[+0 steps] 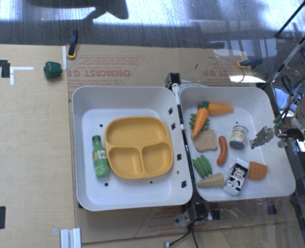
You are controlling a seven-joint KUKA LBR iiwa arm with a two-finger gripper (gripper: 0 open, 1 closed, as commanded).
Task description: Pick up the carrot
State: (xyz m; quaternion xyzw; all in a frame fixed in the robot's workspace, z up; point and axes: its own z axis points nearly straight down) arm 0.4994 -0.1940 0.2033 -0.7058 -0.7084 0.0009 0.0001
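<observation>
You see two carrots in the right bin point(276, 187); one carrot point(200, 122) lies slanted near the divider, the second carrot point(218, 108) lies just above it, their green tops almost meeting; the gripper point(262, 137) hovers over the bin's right side beside the tin can point(238, 137), holding nothing; its spread you cannot tell.
</observation>
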